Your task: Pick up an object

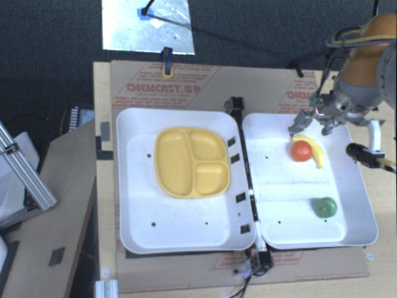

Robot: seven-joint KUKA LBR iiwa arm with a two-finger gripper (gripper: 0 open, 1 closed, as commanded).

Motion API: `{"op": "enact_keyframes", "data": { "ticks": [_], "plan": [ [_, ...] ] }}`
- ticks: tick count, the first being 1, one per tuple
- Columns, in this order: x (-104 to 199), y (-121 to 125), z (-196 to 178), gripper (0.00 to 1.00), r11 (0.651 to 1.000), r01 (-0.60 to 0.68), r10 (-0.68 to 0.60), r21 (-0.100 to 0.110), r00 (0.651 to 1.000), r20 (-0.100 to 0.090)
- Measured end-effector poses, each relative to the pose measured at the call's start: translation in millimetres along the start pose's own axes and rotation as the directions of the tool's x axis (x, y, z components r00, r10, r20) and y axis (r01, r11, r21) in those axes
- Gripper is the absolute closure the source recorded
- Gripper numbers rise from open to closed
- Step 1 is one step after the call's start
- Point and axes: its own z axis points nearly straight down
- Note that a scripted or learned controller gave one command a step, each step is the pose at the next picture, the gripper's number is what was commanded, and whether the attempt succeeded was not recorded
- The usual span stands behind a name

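Green ball (324, 207) is seen nearest in the right bin (356, 231), with an orange ball (301, 151) and banana (317, 154) beyond; farther still, the hand (314, 125) is poised spread and unladen, approach under way, descent required.

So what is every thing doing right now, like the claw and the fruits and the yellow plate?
claw: open, hovering over the right bin's back edge, holding nothing.
orange ball: lying in the right bin, touching the banana.
banana: lying flat beside the orange ball.
green ball: lying alone nearer the front.
yellow plate: flat in the left bin, nothing on it.
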Motion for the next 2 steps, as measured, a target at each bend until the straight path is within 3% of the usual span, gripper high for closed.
{"op": "enact_keyframes", "data": {
  "ticks": [1, 2],
  "plan": [
    [0, 3, -9, 0.0, 1.0, 0.002, -0.002, -0.013, 1.0, 0.002],
    [-10, 2, 40, 0.0, 1.0, 0.0, 0.0, -0.012, 1.0, 0.002]
  ]
}}
